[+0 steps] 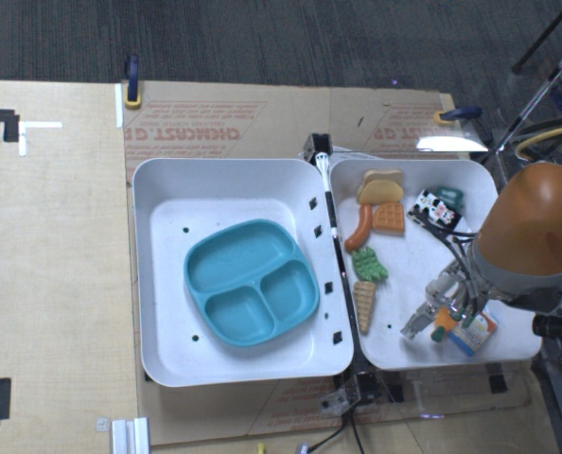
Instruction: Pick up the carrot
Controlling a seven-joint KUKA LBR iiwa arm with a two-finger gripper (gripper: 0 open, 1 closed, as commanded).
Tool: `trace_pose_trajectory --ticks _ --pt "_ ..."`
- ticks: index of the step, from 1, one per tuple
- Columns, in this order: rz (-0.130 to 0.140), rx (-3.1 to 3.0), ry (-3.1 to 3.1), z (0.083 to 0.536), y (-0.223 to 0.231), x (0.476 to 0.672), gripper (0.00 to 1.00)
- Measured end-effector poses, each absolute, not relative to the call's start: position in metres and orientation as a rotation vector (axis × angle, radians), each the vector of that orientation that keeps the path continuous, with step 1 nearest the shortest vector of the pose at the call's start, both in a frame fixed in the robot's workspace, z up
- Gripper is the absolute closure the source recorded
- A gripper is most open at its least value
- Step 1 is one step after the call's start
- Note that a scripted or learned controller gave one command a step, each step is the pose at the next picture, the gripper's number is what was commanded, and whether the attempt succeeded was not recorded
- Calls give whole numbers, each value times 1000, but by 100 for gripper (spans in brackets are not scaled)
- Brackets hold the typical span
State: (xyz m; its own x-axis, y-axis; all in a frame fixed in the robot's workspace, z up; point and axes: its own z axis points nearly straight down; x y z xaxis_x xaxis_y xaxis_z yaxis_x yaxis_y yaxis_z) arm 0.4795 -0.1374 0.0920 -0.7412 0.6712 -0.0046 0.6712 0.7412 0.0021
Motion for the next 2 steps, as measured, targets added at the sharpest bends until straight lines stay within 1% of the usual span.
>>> trace_pose_trajectory --ticks 1,2 --pt "2 1136 2918 101 -138 482 100" --pt "0 851 3018 192 -79 539 100"
